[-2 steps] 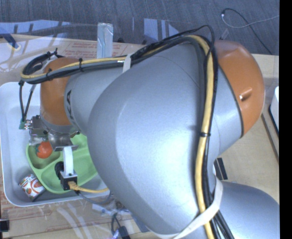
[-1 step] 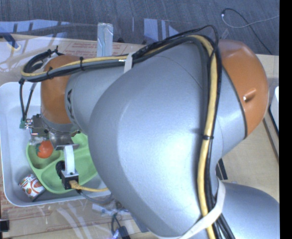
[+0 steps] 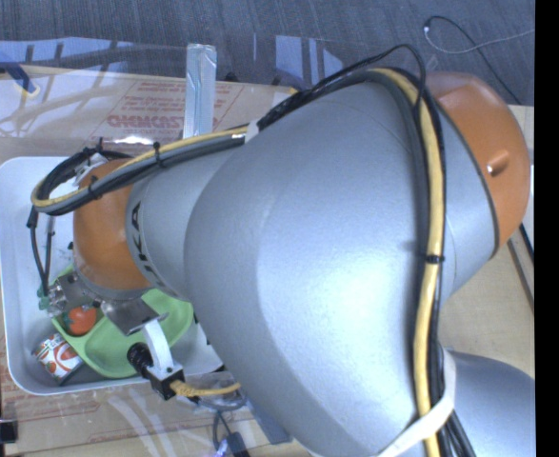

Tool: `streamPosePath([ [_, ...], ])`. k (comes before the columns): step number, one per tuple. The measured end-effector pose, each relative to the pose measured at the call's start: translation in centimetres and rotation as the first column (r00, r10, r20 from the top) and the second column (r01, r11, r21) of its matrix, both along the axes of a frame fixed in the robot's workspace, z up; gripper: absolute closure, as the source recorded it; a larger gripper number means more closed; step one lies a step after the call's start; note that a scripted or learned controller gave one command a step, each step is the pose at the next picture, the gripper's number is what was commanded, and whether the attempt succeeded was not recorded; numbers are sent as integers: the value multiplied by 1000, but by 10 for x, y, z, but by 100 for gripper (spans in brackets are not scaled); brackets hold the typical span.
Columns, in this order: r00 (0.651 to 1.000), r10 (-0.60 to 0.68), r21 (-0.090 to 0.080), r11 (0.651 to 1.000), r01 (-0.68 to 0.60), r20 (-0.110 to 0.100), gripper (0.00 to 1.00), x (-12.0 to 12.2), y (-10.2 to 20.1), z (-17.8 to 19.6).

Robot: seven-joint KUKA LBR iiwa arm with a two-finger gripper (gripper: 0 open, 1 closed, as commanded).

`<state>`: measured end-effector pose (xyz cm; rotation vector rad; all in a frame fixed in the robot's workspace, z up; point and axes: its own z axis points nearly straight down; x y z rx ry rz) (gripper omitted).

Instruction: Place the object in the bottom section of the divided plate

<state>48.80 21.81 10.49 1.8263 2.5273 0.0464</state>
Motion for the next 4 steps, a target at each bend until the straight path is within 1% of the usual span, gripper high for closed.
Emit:
streamPosePath([
  [1, 1000, 4, 0, 1000, -4, -2, 100, 0, 0, 9],
  [2, 981, 190, -11, 982, -190, -38, 100, 15, -21, 110],
  [3, 981, 189, -11, 982, -190, -40, 0, 15, -21, 109],
  [4, 996, -76, -13, 997, 76, -40, 0, 50, -10, 99],
])
